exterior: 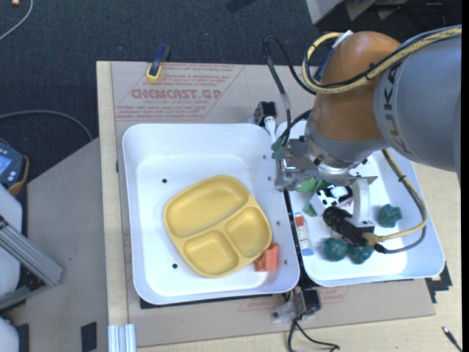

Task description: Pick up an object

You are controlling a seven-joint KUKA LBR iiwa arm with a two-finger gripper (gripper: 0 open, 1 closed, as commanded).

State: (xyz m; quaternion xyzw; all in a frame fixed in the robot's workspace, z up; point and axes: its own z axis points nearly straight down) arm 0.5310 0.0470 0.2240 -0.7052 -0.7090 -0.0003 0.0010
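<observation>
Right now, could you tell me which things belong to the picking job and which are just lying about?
Job:
gripper
teal lumps
black-and-white toy
right bin

Lying about:
yellow divided plate
orange block
left bin
blue-and-yellow clamp

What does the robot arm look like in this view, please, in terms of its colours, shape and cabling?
The arm is thick, rounded and grey, with dark lettering on its side and a glossy orange band above the wrist. A yellow-and-black cable loops over the band, and more yellow cable trails below. The wrist unit is metallic grey.
</observation>
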